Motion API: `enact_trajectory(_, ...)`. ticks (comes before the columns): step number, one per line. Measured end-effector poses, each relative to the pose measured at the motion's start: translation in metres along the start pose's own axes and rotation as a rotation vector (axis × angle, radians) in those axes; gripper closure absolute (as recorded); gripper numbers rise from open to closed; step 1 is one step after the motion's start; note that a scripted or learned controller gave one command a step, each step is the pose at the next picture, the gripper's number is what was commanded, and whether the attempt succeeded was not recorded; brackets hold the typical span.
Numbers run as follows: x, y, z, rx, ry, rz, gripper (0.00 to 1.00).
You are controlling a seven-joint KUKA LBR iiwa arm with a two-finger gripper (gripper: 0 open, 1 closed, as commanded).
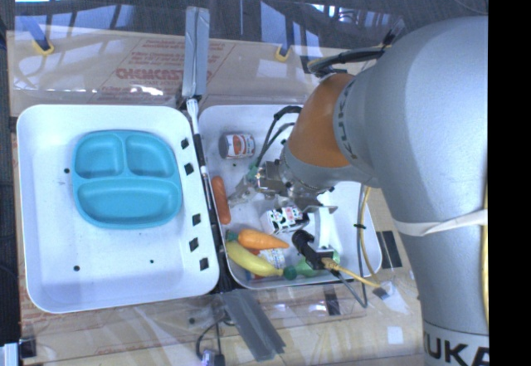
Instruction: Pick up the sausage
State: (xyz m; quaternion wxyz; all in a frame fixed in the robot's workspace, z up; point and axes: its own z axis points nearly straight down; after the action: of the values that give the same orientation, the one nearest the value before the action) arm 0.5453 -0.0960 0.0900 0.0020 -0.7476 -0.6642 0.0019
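Grey arm (431, 148) looming over right bin (217, 119). Gripper (264, 182) low in bin; jaws' state impossible to tell. Sausage (221, 200) lying apart at gripper's nine o'clock, by left wall; carrot (264, 240), banana (251, 260) at six.

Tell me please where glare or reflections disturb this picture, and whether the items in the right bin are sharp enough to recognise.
In the camera view, bright window-like reflections lie on the clear sheet behind both bins. The blue tray is evenly lit, without glare. In the right bin the sausage, banana and carrot are soft but recognisable. The arm shades the items near it.
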Motion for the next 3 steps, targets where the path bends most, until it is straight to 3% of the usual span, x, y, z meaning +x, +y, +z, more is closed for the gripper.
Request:
enact_trajectory(1, 0.004, 0.031, 0.000, 0.001, 0.001, 0.240, 0.00)
enact_trajectory(2, 0.007, 0.045, 0.000, 0.000, 0.001, 0.387, 0.00)
enact_trajectory(3, 0.009, 0.044, -0.008, 0.009, 0.001, 0.379, 1.00)
